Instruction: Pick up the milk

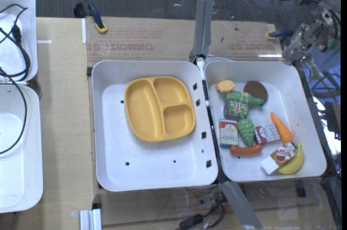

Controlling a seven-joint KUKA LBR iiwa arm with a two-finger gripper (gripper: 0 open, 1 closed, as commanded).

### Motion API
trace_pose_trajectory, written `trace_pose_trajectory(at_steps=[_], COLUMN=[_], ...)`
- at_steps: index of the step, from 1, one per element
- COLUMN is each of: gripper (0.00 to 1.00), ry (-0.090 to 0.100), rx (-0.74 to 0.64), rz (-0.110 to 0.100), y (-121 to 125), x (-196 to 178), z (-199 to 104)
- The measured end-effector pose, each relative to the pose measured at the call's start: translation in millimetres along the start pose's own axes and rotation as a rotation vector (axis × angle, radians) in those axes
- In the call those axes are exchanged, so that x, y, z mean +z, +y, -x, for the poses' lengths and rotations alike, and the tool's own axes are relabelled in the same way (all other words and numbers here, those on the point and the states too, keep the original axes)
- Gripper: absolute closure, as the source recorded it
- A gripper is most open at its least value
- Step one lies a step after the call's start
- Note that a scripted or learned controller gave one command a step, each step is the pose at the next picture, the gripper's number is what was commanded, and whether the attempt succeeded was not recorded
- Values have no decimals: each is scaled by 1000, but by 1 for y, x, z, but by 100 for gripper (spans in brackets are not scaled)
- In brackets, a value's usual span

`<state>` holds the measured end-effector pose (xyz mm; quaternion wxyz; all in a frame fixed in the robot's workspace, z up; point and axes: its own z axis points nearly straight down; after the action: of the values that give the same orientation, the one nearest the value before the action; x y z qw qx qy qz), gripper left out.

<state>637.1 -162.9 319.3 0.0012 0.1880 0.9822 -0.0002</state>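
Lying label-up: milk [228, 133], picture unreadable

The arm enters at the upper right, and its gripper [297, 50] hangs just above and outside the far right corner of the right bin [312, 115], over the bench rather than over the bin's floor. The metal wrist assembly slants down and to the left toward that corner, with cables trailing off behind it. A sliver of the orange band shows further up and right of the same corner.
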Motion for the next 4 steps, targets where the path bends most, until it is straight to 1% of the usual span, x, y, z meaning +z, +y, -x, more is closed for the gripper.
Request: trace_pose_trajectory(at_steps=[1,2,3,4], gripper=[100,0,0,0], ry=[-1,-2,-4,0], rx=[-64,-64,-103,-42], rz=[0,0,0,1], y=[-56,-55,-50,37], x=[24,24,-102,-61], z=[22,22,36,-3])
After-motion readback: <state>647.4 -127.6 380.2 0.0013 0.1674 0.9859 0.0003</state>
